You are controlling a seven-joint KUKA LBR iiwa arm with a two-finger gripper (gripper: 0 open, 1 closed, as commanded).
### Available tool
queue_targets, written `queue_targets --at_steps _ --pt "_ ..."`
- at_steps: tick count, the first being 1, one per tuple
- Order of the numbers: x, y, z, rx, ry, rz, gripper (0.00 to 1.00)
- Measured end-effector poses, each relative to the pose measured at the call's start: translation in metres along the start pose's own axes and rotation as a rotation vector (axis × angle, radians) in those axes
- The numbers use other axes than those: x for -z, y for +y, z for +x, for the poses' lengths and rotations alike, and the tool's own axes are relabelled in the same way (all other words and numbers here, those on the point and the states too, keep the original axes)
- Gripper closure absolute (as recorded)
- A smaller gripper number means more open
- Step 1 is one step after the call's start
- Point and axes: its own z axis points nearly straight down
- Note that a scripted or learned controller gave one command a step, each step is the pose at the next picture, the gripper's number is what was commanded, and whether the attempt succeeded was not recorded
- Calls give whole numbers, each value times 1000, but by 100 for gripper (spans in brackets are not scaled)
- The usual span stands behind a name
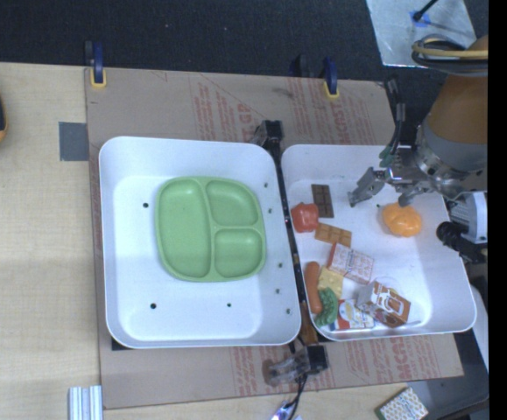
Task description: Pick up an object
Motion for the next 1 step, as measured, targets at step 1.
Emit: queue_targets --at_steps 1 --pt "-43 16 -86 -7 -4 -1 0"
